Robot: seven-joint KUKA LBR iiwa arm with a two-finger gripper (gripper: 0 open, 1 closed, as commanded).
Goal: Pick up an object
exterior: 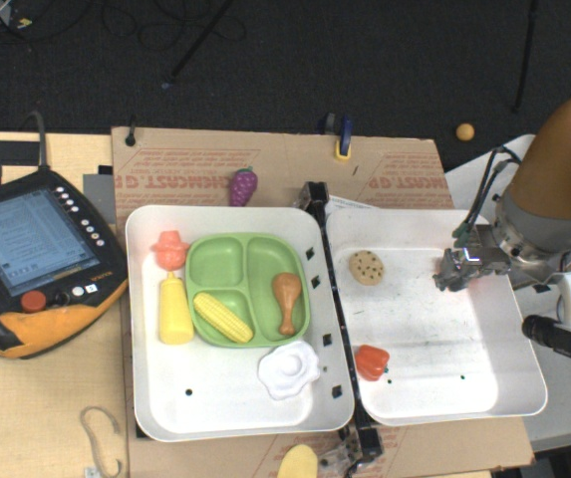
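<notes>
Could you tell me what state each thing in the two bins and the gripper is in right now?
Gripper: over the right bin, holding nothing visible.
Cookie: flat in the right bin.
Red pepper: at the right bin's front left.
Green tray: in the left bin, holding corn and a drumstick.

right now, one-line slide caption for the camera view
Gripper low over the right bin, right of a cookie; red pepper near the front.
</notes>
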